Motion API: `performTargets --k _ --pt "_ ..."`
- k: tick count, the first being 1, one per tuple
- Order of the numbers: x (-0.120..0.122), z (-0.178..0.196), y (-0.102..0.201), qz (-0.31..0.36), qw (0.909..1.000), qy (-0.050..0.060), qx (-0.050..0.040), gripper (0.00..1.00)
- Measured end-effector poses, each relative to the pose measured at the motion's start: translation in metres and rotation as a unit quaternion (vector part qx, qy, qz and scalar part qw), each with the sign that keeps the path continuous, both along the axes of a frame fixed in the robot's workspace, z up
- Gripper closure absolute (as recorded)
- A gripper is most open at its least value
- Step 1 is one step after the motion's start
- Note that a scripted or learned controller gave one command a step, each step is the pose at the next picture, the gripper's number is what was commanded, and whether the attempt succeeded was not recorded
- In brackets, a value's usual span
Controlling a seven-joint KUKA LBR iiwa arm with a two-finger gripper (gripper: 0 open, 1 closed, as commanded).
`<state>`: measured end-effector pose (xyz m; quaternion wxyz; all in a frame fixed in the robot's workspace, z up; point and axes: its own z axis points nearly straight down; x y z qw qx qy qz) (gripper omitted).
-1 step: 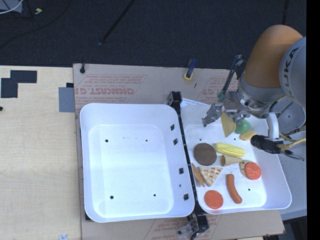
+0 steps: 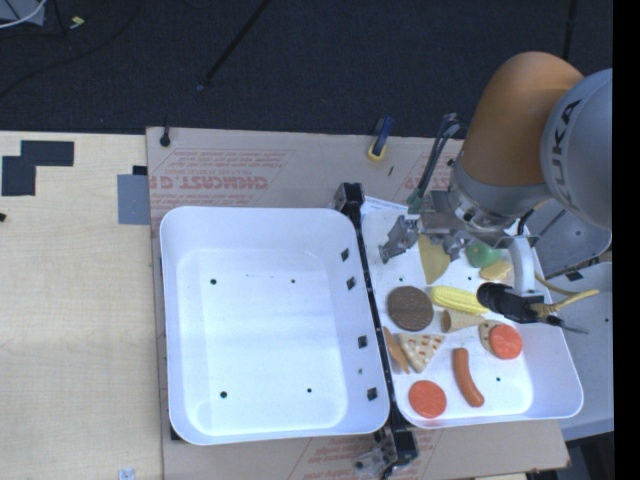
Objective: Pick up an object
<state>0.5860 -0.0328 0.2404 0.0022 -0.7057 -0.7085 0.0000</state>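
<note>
The gripper (image 2: 400, 240) hangs over the right bin's (image 2: 560, 393) upper left, its opening impossible to tell, while the brown disc (image 2: 410, 308) at frame centre-right looks light, stiff, best pinched across its edges.

The objects before me all lie in the right bin (image 2: 560, 393). A round brown patty (image 2: 410, 308) rests flat near the bin's left wall, with a yellow corn cob (image 2: 458, 299) lying just to its right. Below the patty sit a pizza wedge (image 2: 424, 349) and, lower still, a red-orange disc (image 2: 428, 399). A sausage (image 2: 467, 377) lies lengthwise beside the disc. A second red round piece (image 2: 506, 342) rests right of the corn; a small green piece (image 2: 480, 253) and a pale yellow wedge (image 2: 433, 260) lie above it.
</note>
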Motion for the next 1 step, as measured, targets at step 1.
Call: performTargets --k 1 --pt "0.0139 0.1146 0.0902 0.003 1.0000 -0.007 0.0003 0.00"
